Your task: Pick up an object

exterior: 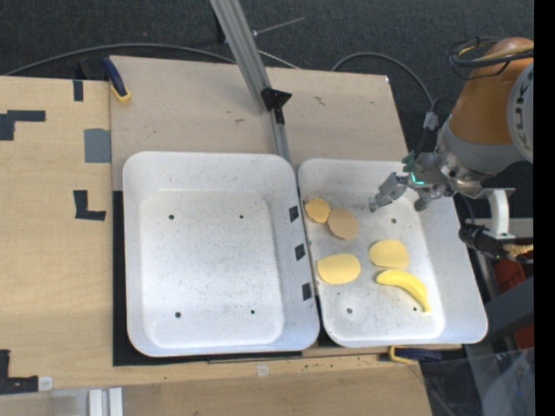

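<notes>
Yellow toy foods lie in the right bin [460,319]: banana [406,286] at lower right, round pieces beside it. The gripper [399,191] hovers above the bin's upper part, fingers apart, empty (approach step, I judge). Next: descend over one piece and close.

A pale wooden bench [199,115] stands on dark carpet [104,11], with a slanting aluminium post [238,33] behind.
</notes>
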Robot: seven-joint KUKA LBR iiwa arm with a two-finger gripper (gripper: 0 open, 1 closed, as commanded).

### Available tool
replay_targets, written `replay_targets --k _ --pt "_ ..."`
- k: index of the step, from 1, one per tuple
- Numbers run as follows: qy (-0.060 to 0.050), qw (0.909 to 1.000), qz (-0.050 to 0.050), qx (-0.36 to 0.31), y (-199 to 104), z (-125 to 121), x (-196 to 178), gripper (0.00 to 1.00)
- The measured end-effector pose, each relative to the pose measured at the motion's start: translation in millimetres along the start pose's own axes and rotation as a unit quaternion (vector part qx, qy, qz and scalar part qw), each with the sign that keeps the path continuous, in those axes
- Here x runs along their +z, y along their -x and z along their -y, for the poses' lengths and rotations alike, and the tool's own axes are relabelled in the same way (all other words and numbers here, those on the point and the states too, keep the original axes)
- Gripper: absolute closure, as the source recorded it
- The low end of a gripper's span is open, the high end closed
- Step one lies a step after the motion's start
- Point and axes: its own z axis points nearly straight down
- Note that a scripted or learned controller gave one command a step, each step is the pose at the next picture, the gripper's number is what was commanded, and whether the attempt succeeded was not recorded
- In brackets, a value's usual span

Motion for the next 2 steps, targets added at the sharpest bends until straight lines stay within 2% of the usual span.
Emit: replay_targets --k 1,2 --pt "0.003 1.0000 0.001 -0.001 0 -1 -3 0.00" --pt "-0.001 1.0000 0.000 0.000 0 5 61 0.00"
